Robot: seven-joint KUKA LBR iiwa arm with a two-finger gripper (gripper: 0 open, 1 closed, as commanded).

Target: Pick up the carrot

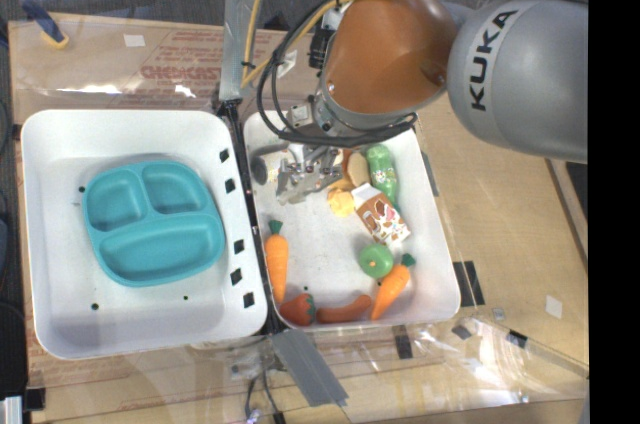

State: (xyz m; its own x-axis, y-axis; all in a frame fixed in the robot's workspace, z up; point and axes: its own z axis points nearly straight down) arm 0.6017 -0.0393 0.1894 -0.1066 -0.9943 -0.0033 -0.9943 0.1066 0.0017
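The grey arm with its orange band (385,52) reaches in over the right-hand shallow white bin (432,252), and its metal two-finger pincer (303,174) hangs low over the bin's upper left part. Whether the pincer is wide or narrow cannot be told from this slant; nothing is seen between its tips.

The long orange toy carrot with a green top (276,258) lies below the pincer and slightly to its left, close along the bin's left wall, apart from the tips. A second orange carrot (392,286) lies further off, below and to the right, just beside a green round toy (376,259). A small printed carton (381,217) and a green bottle-shaped toy (381,168) sit to the pincer's right. A brown sausage-shaped toy (343,310) lies along the bin's lower edge.

Well to the pincer's left, the other white bin (50,137) holds a teal plastic divided tray (150,222).
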